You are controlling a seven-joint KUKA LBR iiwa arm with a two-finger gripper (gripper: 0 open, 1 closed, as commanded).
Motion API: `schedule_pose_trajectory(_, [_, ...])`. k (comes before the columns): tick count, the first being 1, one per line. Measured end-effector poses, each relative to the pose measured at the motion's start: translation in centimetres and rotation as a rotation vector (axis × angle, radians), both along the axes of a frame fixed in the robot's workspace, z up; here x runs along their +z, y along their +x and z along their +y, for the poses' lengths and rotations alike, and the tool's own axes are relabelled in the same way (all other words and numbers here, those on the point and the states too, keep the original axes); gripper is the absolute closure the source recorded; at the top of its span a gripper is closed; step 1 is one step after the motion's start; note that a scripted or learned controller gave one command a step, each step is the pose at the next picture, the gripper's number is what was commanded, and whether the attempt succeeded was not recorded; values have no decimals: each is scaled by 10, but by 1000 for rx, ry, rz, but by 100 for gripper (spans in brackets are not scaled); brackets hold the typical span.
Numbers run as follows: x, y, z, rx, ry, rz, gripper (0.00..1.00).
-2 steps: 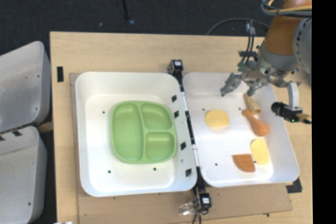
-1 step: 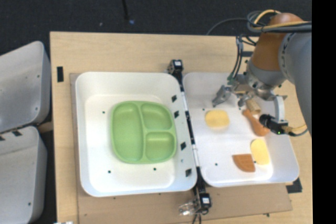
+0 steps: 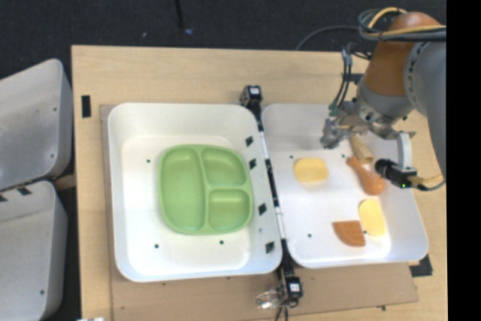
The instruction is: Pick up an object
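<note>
The grey two-finger gripper (image 3: 340, 133) is positioned low near the right white bin's (image 3: 301, 237) far edge, beside the orange carrot-shaped toy (image 3: 364, 165); finger state cannot be told.

divided tray (image 3: 204, 189) in left bin (image 3: 120, 162)

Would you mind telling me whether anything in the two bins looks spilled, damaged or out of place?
Nothing stands out. The green divided plate lies flat in the left bin; four small food pieces lie scattered, intact, in the right bin.
</note>
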State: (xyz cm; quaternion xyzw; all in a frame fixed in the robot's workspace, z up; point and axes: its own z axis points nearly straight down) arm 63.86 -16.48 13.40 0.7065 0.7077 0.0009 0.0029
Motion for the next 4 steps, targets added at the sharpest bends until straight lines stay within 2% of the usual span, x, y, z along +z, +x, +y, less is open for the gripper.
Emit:
schedule_pose_trajectory(1, [64,3,-7,-1,1,-2,100])
schedule_pose_trajectory(3, [163,5,-7,2,0,-2,100])
schedule_pose_trajectory(4, [147,10,48,4,3,5,100])
